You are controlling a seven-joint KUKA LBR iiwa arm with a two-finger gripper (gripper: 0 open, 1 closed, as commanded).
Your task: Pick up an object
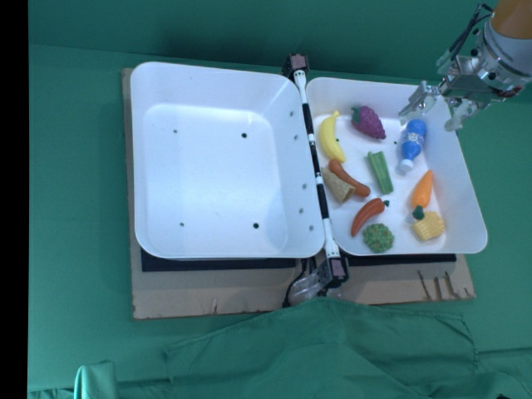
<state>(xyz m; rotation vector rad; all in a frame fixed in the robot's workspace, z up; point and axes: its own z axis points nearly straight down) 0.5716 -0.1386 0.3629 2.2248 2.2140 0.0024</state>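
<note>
Two shallow white bins sit side by side on a flat brown board (166,306) over a green cloth (75,181), and the left bin (158,81) has only a few small dark dots on its floor. The right bin (465,223) holds a scatter of toy food. A yellow banana (331,136) lies near its upper left, with a purple bunch of grapes (367,121) just beside it to the right. Below the banana a sausage (349,179) rests touching a tan wedge (337,186) that looks like bread, and a red chilli (367,214) lies slanted under them. A green stick (380,172) sits in the middle, a head of broccoli (378,238) near the front rim, an orange carrot (422,189) to the right, and a piece of corn (428,225) just below the carrot. A blue and white bottle (411,144) lies near the upper right of the bin. The gripper (436,110) hangs above that corner, its fingers spread apart with nothing between them, one finger (418,100) just above the bottle's top and the other out past the bin's right rim. A folded green sheet (349,347) lies along the front.
</note>
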